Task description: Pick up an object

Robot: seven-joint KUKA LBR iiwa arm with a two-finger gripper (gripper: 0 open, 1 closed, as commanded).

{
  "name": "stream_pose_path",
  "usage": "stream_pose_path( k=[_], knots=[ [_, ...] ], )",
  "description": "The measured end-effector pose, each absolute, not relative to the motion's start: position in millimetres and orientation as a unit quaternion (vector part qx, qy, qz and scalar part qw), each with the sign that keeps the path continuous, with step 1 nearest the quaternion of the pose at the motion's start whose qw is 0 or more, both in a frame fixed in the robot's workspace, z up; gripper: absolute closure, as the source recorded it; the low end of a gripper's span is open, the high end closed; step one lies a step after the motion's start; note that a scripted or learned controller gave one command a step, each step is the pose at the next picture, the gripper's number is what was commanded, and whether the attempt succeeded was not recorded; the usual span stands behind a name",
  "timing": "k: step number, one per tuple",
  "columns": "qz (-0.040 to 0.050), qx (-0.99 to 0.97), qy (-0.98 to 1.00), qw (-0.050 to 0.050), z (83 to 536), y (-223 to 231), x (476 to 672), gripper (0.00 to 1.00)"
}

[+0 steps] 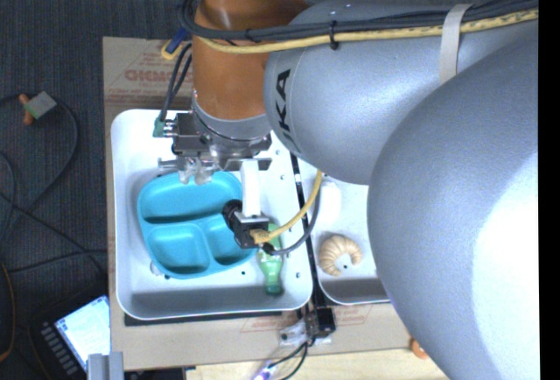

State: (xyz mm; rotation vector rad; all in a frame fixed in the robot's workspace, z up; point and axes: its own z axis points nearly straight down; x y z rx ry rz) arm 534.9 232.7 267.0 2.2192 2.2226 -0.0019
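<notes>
Two white bins are sitting side by side on the bench: the left bin (127,194) is carrying a blue divided tray (188,225) and a small green object (271,275) near its lower right corner, while a tan spiral shell-like object (337,253) is lying in the right bin (354,289). The gripper (199,166) is hanging just over the tray's upper edge, its opening impossible to judge, with the grey arm (411,124) reaching in from the right and its orange band (232,45) pointing down into the left bin.

The arm (367,107) hides the end effector's tips and most of the right bin (350,286)

Bench (122,63) bearing two white bins (122,194)
</notes>
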Motion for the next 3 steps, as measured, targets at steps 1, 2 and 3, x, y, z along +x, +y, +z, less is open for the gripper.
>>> stream_pose_path(
  k=[1,2,3],
  knots=[
    [-0.0019,0.707,0.707,0.000,231.7,232.6,482.9,1.00],
    [0.0005,0.707,0.707,0.001,327.8,232.3,565.5,1.00],
    [-0.0022,0.707,0.707,0.000,203.6,232.2,576.5,1.00]
  ],
)
